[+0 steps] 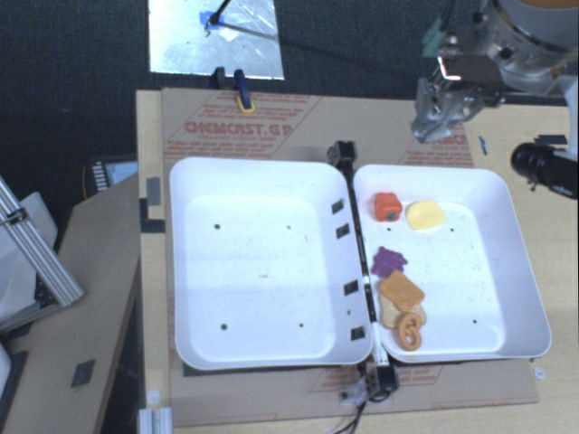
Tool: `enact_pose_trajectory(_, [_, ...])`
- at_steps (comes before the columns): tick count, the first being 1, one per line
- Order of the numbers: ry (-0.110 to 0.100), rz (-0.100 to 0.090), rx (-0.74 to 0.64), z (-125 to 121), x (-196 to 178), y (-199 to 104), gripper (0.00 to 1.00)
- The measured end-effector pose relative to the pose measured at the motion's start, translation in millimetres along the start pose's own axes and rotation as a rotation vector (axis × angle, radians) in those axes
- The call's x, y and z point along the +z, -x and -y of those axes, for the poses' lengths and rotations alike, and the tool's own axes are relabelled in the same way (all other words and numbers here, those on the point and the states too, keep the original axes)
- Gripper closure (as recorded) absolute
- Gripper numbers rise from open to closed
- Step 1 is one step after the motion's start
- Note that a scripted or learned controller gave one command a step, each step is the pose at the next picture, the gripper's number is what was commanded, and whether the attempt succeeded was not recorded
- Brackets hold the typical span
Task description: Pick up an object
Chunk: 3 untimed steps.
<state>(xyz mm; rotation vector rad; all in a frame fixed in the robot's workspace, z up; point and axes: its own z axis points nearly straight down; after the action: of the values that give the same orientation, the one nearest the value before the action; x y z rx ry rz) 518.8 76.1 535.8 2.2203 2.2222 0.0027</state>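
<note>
Two shallow white plastic bins sit side by side on a brown cardboard-covered tabletop (271,116) printed with faded red lettering. Both bins have rounded corners and smooth, slightly glossy floors marked by a few small dark dots. A line of small black clips runs along the seam where they meet.

The left white bin (258,260) shows bare floor. The right white bin (470,269) holds a cluster of small toy-like food pieces along its left side. Nearest the back sits a small red-orange rounded piece with a dark spot on its front (387,206). Just to its right lies a pale yellow smooth oval lump (425,214). Further forward is a small purple piece with a lumpy, ragged outline (388,261). Below it rests a flat tan-orange square slab (402,290), which overlaps a pale cream piece (391,313) largely hidden beneath it. Closest to the front edge is a golden-brown twisted loop shaped like a pretzel (409,331).

The robot's metallic grey gripper (434,127) hangs above the tabletop behind the right bin, well apart from the pieces. It is blurred and seen from above, so whether the jaws are open or closed cannot be told; nothing is visible between them. The arm above is cut off by the top right corner.

A crinkled silvery sheet (215,25) lies on dark carpet beyond the tabletop.
</note>
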Motion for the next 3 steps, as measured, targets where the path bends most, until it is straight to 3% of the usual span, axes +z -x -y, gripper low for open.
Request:
enact_pose_trajectory(1, [0.0, -0.002, -0.01, 34, 0, -64, 1.0])
enact_pose_trajectory(3, [0.0, -0.002, -0.006, 33, 1, -136, 1.0])
